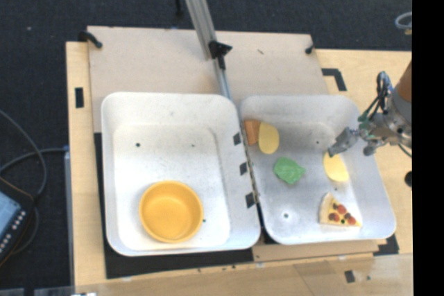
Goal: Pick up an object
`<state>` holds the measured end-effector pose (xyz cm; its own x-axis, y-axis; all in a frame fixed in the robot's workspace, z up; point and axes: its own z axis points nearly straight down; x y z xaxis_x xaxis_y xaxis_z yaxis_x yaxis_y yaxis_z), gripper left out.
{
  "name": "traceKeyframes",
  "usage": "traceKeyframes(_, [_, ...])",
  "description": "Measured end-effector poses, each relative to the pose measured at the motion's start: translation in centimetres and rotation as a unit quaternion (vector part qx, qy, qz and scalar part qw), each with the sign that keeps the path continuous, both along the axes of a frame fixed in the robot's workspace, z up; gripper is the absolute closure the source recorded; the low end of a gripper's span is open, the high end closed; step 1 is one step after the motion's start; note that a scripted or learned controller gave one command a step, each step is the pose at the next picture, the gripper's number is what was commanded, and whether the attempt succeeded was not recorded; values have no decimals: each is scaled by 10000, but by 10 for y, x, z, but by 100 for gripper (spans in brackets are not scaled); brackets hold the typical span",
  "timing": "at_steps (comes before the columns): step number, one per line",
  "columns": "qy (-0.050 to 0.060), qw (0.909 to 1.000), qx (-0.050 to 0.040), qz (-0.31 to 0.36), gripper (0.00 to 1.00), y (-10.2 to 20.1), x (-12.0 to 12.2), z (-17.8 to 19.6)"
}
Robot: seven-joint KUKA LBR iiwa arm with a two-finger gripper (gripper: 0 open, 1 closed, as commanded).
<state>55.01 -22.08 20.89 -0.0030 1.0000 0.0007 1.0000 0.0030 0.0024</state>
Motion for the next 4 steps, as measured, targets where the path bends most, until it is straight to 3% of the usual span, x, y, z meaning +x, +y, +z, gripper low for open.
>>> traceKeyframes(1, [0,10000,0,0,0,0,0,0])
traceKeyframes(3, [25,10000,-14,-15,0,-3,7,-106])
traceKeyframes(4, [-2,10000,-23,-20,0,-5,8,-107])
